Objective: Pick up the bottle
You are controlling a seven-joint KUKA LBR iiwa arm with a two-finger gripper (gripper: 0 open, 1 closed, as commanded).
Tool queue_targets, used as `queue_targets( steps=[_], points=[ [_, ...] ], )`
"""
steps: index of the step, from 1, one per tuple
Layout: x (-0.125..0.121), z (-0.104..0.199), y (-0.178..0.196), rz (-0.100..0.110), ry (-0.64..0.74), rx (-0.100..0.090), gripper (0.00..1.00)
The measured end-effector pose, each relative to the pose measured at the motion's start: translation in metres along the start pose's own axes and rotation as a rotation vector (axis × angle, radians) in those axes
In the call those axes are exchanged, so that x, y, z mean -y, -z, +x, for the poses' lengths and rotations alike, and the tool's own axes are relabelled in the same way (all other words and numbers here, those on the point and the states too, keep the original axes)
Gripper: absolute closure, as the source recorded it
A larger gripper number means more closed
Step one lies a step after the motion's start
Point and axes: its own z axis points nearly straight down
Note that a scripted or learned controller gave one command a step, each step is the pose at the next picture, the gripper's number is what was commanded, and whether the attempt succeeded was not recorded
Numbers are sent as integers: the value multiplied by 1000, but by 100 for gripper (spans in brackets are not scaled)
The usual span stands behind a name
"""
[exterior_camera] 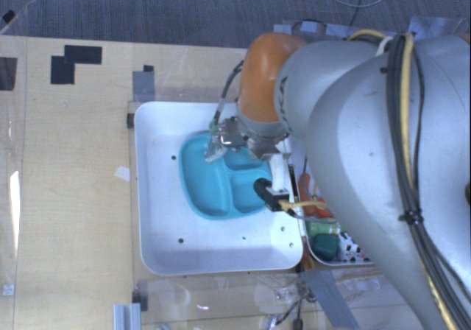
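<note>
A pale wooden tabletop (73,196) carried the left white bin (158,247), where the hand (243,141) hung over a blue divided tray (213,188). Its grip I couldn't tell. No bottle could be identified; locating it seemingly came next.

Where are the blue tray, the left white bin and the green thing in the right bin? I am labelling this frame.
blue tray (210,185): camera view, its left compartment floor.
left white bin (165,244): camera view, bare floor near the front corner.
green thing (326,245): camera view, its top.
</note>
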Motion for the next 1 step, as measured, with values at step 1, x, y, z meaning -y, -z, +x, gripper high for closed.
queue_targets(
  steps=[1],
  points=[
    [-3, 10, 15, -12, 11, -15, 100]
  ],
)
